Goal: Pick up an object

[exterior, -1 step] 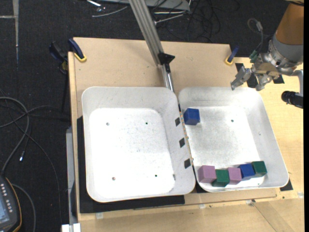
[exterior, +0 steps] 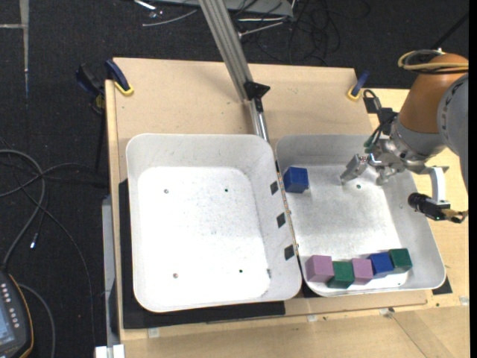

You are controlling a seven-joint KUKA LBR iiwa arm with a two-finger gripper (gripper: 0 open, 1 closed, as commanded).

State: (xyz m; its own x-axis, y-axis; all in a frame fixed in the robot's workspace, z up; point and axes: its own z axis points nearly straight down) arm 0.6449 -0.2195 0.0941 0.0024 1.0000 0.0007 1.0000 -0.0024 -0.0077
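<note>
A blue cube (exterior: 296, 179) sits in the right bin (exterior: 339, 218), close to its left wall. Along that bin's front edge runs a row of cubes: a pink one (exterior: 320, 268), a green one (exterior: 343, 273), a second pink one (exterior: 362, 268), a blue one (exterior: 381, 262) and a green one (exterior: 400, 258). My gripper (exterior: 367, 173) hovers over the back right part of the right bin, open, with nothing between its fingers. It is well to the right of the lone blue cube and far behind the row.
The left bin (exterior: 149, 162) lies beside the right one, with black clips on the shared wall. A metal pole (exterior: 231, 43) slants in from the back. Clamps sit at the bench's back corners. The arm's wrist (exterior: 428, 114) stands above the right bin's right rim.
</note>
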